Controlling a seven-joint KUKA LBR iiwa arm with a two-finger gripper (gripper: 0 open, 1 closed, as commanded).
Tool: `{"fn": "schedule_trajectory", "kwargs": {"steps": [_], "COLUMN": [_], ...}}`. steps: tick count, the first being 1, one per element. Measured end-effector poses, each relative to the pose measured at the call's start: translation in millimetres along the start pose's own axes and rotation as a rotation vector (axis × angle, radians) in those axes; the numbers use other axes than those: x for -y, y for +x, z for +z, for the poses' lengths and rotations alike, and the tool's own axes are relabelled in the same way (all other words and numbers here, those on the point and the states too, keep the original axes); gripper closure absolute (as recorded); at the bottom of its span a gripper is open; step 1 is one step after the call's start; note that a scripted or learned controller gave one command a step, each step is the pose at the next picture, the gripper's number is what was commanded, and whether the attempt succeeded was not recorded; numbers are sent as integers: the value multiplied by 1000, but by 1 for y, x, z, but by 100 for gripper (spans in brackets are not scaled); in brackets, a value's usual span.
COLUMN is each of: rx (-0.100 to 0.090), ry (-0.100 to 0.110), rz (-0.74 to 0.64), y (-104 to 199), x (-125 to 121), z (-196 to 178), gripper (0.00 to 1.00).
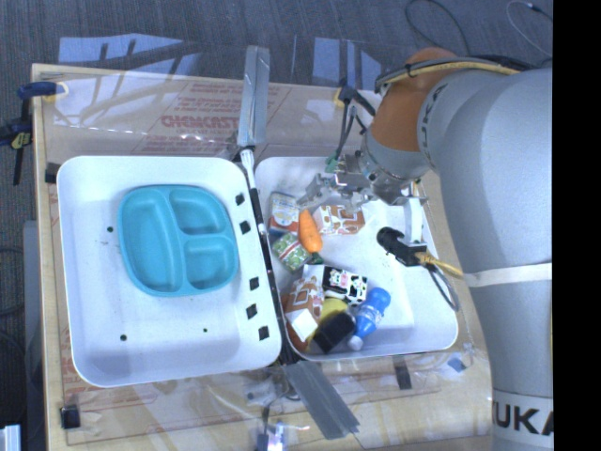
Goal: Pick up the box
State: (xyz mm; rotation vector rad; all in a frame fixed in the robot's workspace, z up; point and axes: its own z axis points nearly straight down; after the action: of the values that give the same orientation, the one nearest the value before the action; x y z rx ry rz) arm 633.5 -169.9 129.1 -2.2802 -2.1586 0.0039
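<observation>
You see pincer (349,184) over right white bin (424,310), upper part. I cannot tell its state. Small brown-and-white patterned box (338,220) lies just below pincer, beside orange carrot-shaped toy (310,233), long axis roughly left-right.

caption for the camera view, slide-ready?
Gripper over the cluttered right bin near a small box; blue tray in the left bin.

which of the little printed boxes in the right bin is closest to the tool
The brown-and-white box at the bin's far end, right beside the tool. The black-and-white box and the brown box lie nearer the camera.
</observation>
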Motion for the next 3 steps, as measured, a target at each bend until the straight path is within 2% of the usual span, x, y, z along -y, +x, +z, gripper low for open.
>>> {"fn": "schedule_trajectory", "kwargs": {"steps": [1, 2, 3], "rx": [0, 0, -1], "ry": [-11, -8, -8], "rz": [75, 68, 66], "y": [-16, -14, -14], "x": [-28, -28, -28], "z": [32, 22, 22], "gripper": [0, 100, 0]}}
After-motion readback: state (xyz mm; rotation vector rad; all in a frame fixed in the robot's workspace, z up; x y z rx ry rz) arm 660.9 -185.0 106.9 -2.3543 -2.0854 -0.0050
